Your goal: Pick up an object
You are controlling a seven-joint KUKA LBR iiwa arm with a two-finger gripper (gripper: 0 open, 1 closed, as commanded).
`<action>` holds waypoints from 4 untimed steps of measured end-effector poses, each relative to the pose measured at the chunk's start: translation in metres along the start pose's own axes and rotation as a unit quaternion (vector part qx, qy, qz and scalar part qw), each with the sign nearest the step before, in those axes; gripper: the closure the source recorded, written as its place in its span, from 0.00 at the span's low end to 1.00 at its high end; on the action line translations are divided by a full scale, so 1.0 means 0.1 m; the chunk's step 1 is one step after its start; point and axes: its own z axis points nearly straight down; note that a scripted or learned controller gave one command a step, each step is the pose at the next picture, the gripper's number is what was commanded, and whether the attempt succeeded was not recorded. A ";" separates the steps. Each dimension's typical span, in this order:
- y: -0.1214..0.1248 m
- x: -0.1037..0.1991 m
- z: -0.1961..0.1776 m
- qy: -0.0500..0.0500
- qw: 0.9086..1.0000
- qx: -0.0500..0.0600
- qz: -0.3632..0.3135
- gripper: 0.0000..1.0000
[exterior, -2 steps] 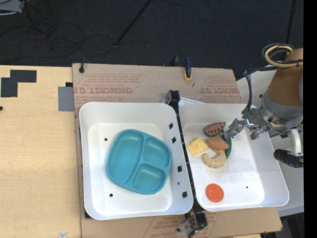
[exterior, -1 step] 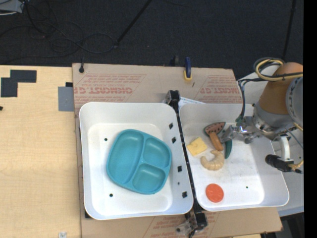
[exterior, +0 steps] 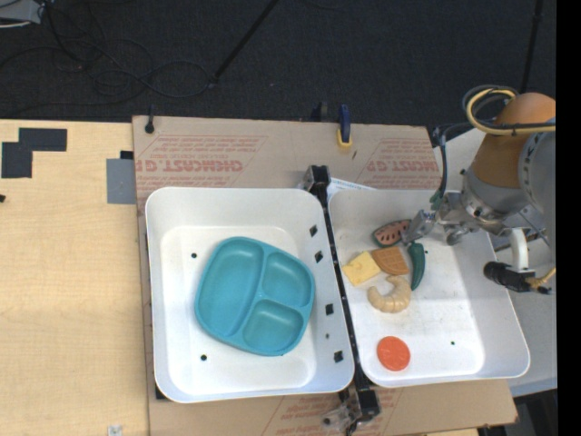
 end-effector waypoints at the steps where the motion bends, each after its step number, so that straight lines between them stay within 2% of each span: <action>1: -0.01 -0.01 -0.10 0.000 1.000 0.001 0.000 1.00; 2: -1.04 0.16 0.04 0.002 1.000 0.003 0.000 1.00; 3: -1.70 0.01 0.02 0.000 1.000 0.001 0.001 1.00; 4: -1.18 0.21 -2.33 -0.003 1.000 -0.008 -0.002 1.00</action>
